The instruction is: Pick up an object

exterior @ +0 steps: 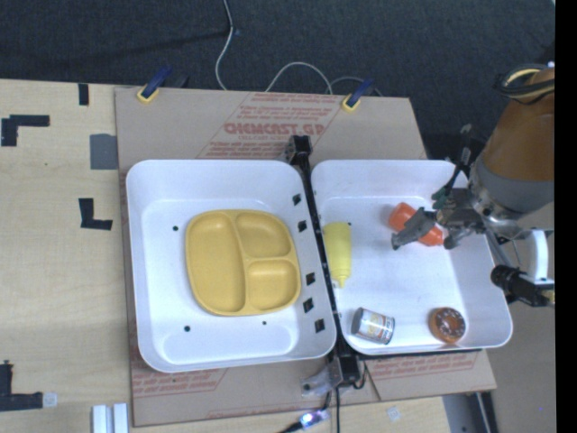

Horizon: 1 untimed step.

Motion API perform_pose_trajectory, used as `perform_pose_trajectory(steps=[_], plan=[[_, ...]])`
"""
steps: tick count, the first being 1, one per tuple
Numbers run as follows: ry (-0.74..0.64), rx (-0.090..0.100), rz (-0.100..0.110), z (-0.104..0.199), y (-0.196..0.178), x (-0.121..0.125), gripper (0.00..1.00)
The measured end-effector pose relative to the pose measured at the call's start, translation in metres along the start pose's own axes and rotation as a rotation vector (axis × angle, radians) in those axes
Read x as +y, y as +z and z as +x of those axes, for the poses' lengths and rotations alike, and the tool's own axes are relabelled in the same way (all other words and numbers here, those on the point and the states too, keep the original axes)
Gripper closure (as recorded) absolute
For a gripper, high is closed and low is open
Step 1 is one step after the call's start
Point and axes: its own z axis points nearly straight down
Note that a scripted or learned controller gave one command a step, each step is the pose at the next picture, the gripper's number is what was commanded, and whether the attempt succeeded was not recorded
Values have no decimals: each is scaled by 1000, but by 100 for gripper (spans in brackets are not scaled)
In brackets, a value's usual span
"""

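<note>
Dark carpet lies behind a wooden bench (54,269) where two white bins sit side by side on cardboard (270,124).

Black tape marks dot the bench at far left. On the left bin's (153,197) floor lies a yellow divided plate (242,262). Just past the black divider, the right bin (469,305) has a yellow banana-like piece (338,251) along its left wall, a small tin can (372,326) on its side near the front, and a brown doughnut-like round (447,324) in the front right corner. Farther back lies an orange object (407,218); the gripper (431,229) is low over it, fingers spread on either side, though a firm hold cannot be told. Its grey arm (518,152) enters from the right.
</note>
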Motion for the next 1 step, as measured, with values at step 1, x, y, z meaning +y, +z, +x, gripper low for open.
perform_pose_trajectory(steps=[1], plan=[[-3, -2, -11, 0, -5, 2, 0]])
